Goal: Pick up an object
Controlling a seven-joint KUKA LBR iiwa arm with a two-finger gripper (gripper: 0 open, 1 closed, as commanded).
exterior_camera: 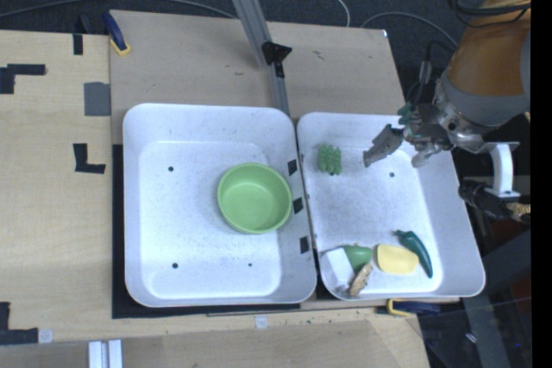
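Above the right bin point(448, 211), the gripper point(392, 146) hangs with fingers spread and nothing between them, seemingly poised to descend near the small green leafy toy point(329, 159) to its left, while a green bowl point(254, 198) sits in the left bin point(155, 185).

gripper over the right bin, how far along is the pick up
Nothing looks picked yet. The gripper hangs over the right bin with no object seen between its fingers. The small green object lies just to its left in the view; the yellow piece sits at the bin's near end. Descent, grasp and lift all remain.
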